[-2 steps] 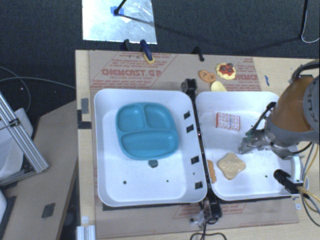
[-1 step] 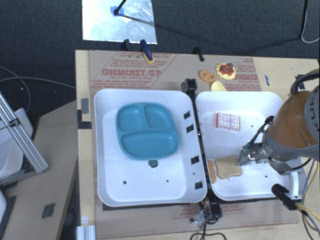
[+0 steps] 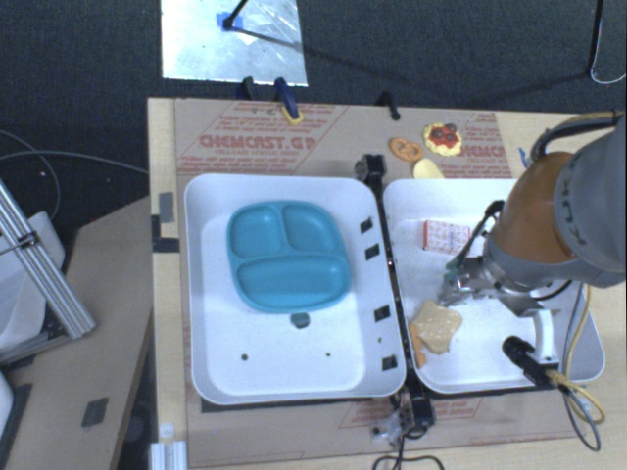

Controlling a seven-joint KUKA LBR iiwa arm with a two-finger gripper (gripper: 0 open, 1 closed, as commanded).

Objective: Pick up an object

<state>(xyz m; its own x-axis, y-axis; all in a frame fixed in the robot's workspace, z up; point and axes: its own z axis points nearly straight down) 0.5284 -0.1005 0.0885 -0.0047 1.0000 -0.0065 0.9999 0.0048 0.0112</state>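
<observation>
Right bin [image 3: 411, 204], lower right of frame: gripper [image 3: 453, 290] low, just above tan toast-like piece [image 3: 436, 329]; its grasp cannot be judged from here. Nothing visibly lifted; pick-up apparently remains undone.

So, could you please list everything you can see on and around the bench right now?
White bins: 2, white, side by side, left and right.
Divided plate: 1, teal, in left bin.
Small dark piece: 1, dark teal, just below the plate.
Toast-like piece: 1, tan, right bin, near the front.
Small box: 1, white and red, right bin.
Toy foods: 3, tan, red-topped, yellow, on cardboard behind right bin.
Silver sheet: 1, on the floor beyond the bench.
Arm: 1, grey and orange, over right bin.
Gripper: 1, above the toast-like piece.
</observation>
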